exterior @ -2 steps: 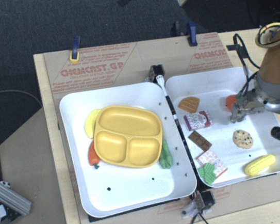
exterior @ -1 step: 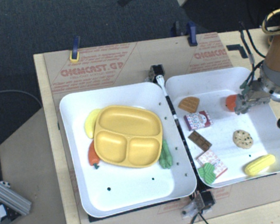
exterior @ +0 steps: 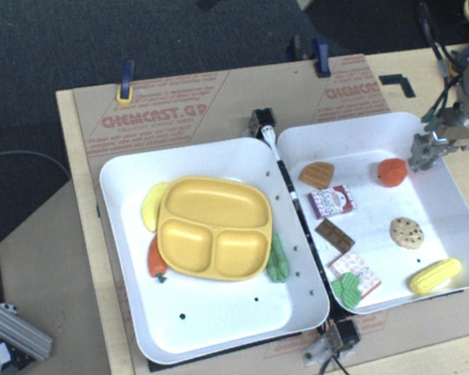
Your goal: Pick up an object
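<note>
Pick not done yet. Nothing sits between the fingers and nothing is lifted; every item rests on a bin floor.

Using the red ball point(exterior: 393, 171) as reference:
- gripper point(exterior: 424, 151) is low, just right of it at the right bin's point(exterior: 357, 131) far right rim, roughly level with it. Judging by closeness, the ball is the likely target.
- ball touches or nearly touches the fingertip side, but lies beside the fingers, not between them.
- can't tell whether the fingers are spread or pressed together; too small and dark at this angle.
- cookie point(exterior: 406, 232) lies nearer the camera than the ball, corn cob point(exterior: 435, 275) nearer again.
- toast slice point(exterior: 316, 175) and red packet point(exterior: 332, 202) lie to its left.

Left to do: centre over the ball, close, lift. It's round, so it'll probably roll off a sideways nudge.
</note>
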Motion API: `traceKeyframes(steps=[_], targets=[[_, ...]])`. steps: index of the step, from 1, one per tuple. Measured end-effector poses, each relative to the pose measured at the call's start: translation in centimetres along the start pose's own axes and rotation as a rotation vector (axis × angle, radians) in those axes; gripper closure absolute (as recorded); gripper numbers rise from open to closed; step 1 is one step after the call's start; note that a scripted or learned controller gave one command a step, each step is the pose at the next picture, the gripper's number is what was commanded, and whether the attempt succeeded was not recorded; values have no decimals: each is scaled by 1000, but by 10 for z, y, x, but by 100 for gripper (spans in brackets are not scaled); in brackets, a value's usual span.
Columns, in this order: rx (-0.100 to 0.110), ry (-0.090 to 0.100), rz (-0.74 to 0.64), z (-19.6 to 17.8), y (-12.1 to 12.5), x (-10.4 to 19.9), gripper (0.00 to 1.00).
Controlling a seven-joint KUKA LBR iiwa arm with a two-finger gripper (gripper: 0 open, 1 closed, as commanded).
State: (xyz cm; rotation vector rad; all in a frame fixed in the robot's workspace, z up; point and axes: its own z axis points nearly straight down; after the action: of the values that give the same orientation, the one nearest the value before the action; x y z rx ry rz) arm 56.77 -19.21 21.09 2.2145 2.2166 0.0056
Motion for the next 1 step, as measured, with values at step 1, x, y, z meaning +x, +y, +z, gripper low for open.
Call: traceKeyframes(steps=[1], targets=[[4,1,0,-15,1,0,100]])
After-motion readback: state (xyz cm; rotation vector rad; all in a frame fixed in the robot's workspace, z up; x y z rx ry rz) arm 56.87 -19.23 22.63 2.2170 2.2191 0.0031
